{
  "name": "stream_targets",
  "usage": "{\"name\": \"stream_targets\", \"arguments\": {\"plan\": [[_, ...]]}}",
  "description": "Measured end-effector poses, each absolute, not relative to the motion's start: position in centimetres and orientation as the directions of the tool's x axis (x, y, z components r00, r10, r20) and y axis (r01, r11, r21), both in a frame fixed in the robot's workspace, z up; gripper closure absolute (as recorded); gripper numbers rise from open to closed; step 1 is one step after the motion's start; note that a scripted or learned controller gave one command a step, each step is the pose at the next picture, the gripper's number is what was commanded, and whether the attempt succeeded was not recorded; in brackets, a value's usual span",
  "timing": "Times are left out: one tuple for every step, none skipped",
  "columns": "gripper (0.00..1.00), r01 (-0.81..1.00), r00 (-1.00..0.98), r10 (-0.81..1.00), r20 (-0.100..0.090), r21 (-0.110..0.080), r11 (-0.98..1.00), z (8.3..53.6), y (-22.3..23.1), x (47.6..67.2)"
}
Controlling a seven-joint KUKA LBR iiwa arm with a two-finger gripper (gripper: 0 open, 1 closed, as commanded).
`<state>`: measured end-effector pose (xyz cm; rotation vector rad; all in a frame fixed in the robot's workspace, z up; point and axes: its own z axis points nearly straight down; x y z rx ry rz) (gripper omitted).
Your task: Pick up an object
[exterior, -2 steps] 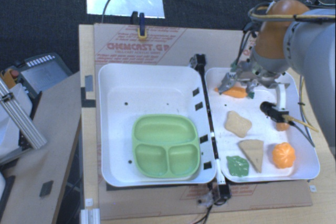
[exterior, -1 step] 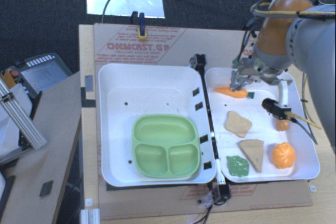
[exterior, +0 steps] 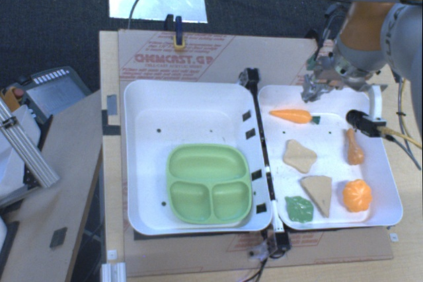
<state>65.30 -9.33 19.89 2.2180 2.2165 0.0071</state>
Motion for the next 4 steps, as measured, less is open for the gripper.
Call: {"name": "stream_targets", "arguments": {"plan": [[1.0, 1.0, -0.003, 1.0, 0.0, 0.005, 0.003, 23.0, -9.4, 65.4], [1.0, 1.0, -0.01, 1.0, 0.002, 0.002, 0.01, 23.0, -2.9, 65.3], [1.0, 1.0, -0.01, 1.0, 0.002, 0.003, 0.01, 23.8, 2.7, 65.8], [1.0, 1.0, -0.011, 1.0, 0.002, 0.003, 0.011, 24.5, 8.6, 65.6]]}}
